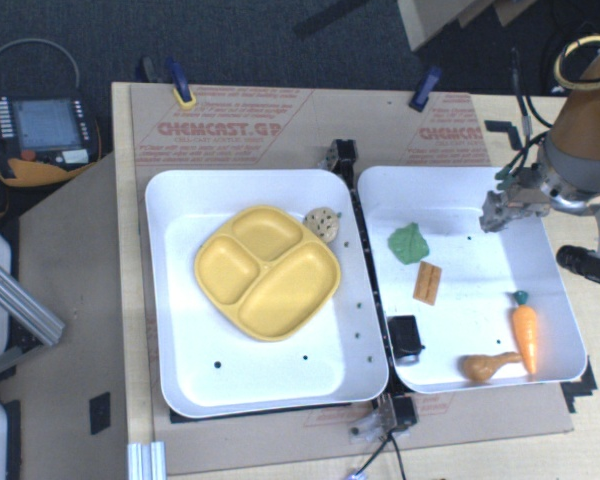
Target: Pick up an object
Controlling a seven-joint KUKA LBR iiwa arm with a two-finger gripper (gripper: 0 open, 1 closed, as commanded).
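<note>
A grey robot arm (580, 138) with an orange band reaches in over the far edge of the right bin (480, 183), one of two shallow white bins on a cardboard-covered bench (280, 123). The left bin (180, 298) holds a glossy yellow divided plate (268, 283), rounded and moulded in three sections, with a speckled cookie (323, 224) touching its rim.

The gripper (498, 211) hangs above the right bin's back corner; whether its fingers are apart or together cannot be told from this angle.

The candidates for picking lie in the right bin: a smooth orange carrot (525, 334) with a green tip, a tan drumstick (488, 366) just beside it near the front wall, a crinkled green leaf (409, 243), a small flat black block (405, 334) and a brown rectangular cracker (426, 283).

The risk, by this view, is a miss: the pieces are small, hard and slick, likely to skid on the plastic floor, and those hugging the walls leave the fingers little room.
</note>
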